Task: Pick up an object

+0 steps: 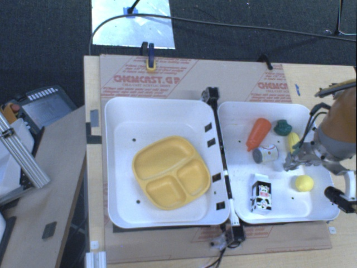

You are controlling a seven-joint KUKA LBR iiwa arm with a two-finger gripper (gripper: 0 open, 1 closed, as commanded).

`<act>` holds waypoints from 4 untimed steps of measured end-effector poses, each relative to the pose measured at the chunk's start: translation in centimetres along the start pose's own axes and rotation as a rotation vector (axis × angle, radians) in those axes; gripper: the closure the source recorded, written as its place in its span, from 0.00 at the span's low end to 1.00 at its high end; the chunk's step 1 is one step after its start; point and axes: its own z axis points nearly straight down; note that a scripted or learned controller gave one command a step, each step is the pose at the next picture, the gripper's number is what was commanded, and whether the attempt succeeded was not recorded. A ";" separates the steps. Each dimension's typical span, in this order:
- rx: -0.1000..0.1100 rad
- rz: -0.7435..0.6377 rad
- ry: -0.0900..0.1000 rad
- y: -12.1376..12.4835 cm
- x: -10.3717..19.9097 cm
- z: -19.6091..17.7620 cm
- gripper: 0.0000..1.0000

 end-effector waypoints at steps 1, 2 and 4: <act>-0.003 -0.002 -0.001 0.7 -0.1 -4.5 1.00; -0.006 -0.003 -0.001 1.5 -0.1 -10.7 1.00; 0.001 -0.008 0.003 1.8 5.6 -15.0 1.00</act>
